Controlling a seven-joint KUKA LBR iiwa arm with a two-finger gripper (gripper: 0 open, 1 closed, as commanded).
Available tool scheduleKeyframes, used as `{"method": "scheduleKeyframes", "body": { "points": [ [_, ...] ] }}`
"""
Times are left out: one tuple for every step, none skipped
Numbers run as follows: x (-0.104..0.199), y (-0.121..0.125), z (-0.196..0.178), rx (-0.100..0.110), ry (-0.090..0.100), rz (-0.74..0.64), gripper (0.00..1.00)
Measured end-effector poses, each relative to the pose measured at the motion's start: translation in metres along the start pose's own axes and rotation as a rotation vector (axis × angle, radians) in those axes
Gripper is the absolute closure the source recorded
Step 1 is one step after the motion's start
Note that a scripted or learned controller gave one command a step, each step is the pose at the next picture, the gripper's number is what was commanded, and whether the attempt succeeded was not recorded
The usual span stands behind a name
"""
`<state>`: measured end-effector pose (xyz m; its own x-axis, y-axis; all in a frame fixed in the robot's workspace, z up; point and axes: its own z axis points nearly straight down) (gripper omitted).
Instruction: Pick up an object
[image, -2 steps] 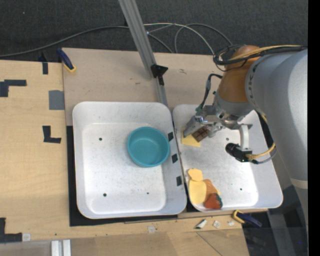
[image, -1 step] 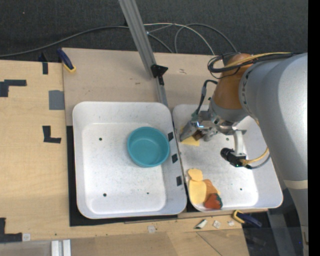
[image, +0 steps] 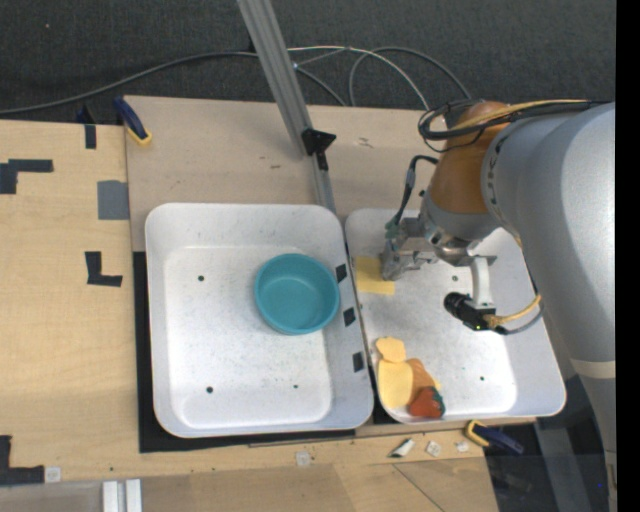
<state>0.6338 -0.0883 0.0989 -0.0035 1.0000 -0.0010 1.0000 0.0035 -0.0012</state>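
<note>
A pale yellow block (image: 372, 278) lies at the left edge of the right bin (image: 500, 395). My gripper (image: 397, 262) hangs low just to the right of it, close to or touching its right side. A yellow and orange-red toy (image: 408, 383) lies in the near left corner of the same bin. A teal bowl (image: 295, 292) sits upright in the left bin (image: 200, 330), right of its middle.
The grey arm with its orange band (image: 470, 170) covers the right bin's far right part. A slanted metal pole (image: 290, 90) rises behind the bins. A black cable plug (image: 470, 310) hangs over the right bin's middle.
</note>
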Motion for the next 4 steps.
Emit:
{"method": "scheduleKeyframes", "body": {
  "points": [
    [-0.006,0.002,-0.044,-0.004,0.000,0.003,1.00],
    [-0.009,0.004,-0.087,-0.004,0.001,0.002,1.00],
    [-0.008,0.006,-0.141,-0.006,0.000,0.002,1.00],
    [0.052,0.018,-0.136,-0.001,0.002,-0.004,1.00]
  ]
}}
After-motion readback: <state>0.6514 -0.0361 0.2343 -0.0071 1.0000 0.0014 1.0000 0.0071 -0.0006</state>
